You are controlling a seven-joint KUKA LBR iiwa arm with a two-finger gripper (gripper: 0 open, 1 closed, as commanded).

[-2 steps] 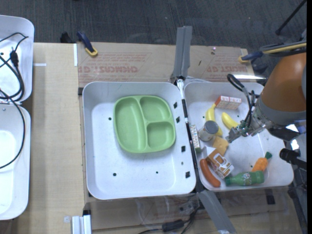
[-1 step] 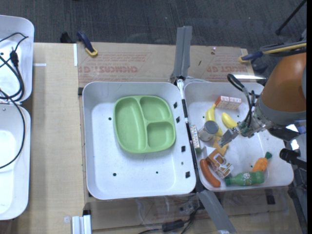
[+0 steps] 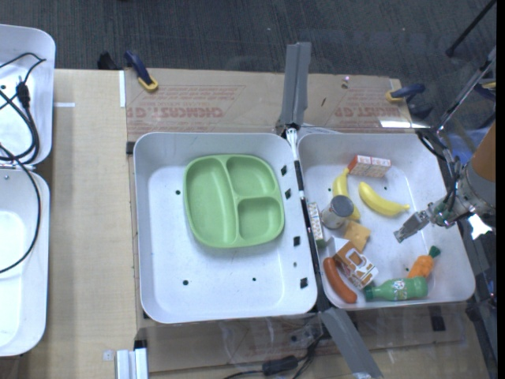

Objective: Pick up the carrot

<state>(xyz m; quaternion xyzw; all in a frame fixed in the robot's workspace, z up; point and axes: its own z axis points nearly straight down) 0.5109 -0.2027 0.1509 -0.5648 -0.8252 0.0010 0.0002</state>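
Camera view, lower right of the frame: small orange carrot with green top point(image 3: 424, 264) lying untouched in the white right-hand bin point(image 3: 450, 287) beside a green bottle point(image 3: 398, 290), two-finger gripper point(image 3: 412, 227) hovering just above-left, apparently open and empty — pickup not yet begun.

Dark grey carpet floor point(image 3: 237, 18) lies beyond the pale wooden surface point(image 3: 87, 212), with brown cardboard point(image 3: 229, 105) along the surface's far edge.
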